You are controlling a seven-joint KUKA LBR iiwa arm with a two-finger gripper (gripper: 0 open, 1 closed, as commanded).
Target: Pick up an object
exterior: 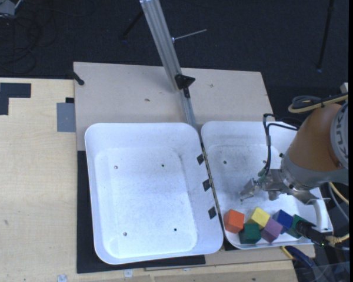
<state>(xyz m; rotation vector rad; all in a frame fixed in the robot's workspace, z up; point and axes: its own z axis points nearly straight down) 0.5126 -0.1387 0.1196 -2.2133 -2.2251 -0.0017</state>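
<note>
Several small blocks lie clustered at the near edge of the right bin [235, 140]: an orange block [234, 220], a yellow block [260, 217], a dark green block [250, 233], a purple block [272, 229] and a blue block [283, 219]. My gripper [256, 188] hangs low over the right bin, just above and behind the yellow block. Its metal fingers point toward the left. Nothing shows between them.
The left bin [100, 140] sits beside the right one, with black clips [207, 184] along their shared rim. A slanted aluminium bar [165, 46] rises behind the bins. The arm's orange band [317, 143] covers the right bin's far right side.
</note>
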